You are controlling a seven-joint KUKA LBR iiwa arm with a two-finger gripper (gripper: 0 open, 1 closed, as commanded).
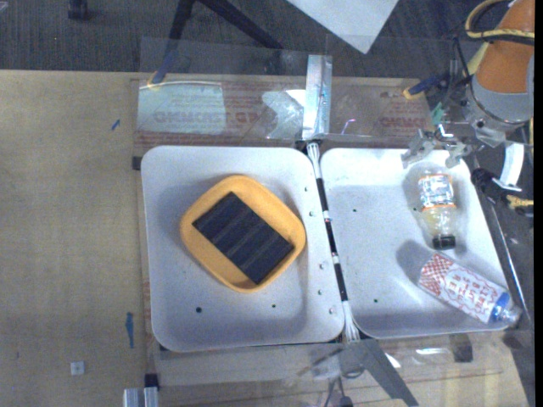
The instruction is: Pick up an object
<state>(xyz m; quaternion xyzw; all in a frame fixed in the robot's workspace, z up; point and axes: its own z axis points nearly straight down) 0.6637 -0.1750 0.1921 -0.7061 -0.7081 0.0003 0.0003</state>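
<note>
So the right bin has two bottles in it. One is a small clear bottle with an orange-and-white label and a black cap; it lies with its long axis running pretty much straight up and down in the camera view, cap pointing toward the near edge, base toward the far edge. Just below it is a second plastic bottle wrapped in a red-and-white patterned label, lying on a diagonal, with its blue-capped end pointing to the lower right, almost against the bin's right wall, and the other end up-left, near the first bottle's cap. The two look close but I can't say whether they touch.

Over in the left bin sits a yellow-orange rounded-square dish thing with a dark ribbed panel in the middle, turned roughly diamond-wise, about central in that bin.

The claw hangs over the far right corner of the right bin, just beyond the base of the clear bottle. It has nothing in it, and how far open it is I honestly can't tell. The arm's orange band is at the upper right. Both bins sit on a tan counter.
</note>
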